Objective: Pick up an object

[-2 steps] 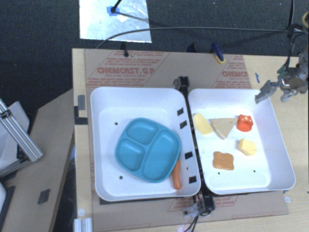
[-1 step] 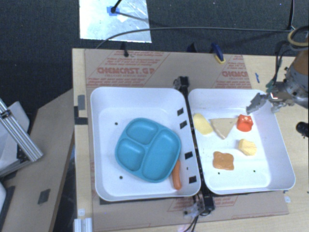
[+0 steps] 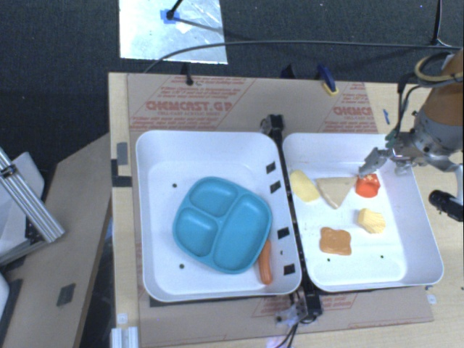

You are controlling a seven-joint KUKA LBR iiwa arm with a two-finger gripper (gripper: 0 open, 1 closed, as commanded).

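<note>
A tan bench [image 3: 217,96] bears two white bins on dark floor. The arm slants leftward, its pincer [image 3: 368,167] over a red toy [image 3: 367,186]; whether it grips, I cannot tell.

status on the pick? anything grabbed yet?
Done: the gripper is down in the right bin, right above the red toy. In hand: nothing visibly lifted; the red toy sits on the bin floor. Left: grasp and lift. The yellow piece and orange piece lie untouched.
</note>
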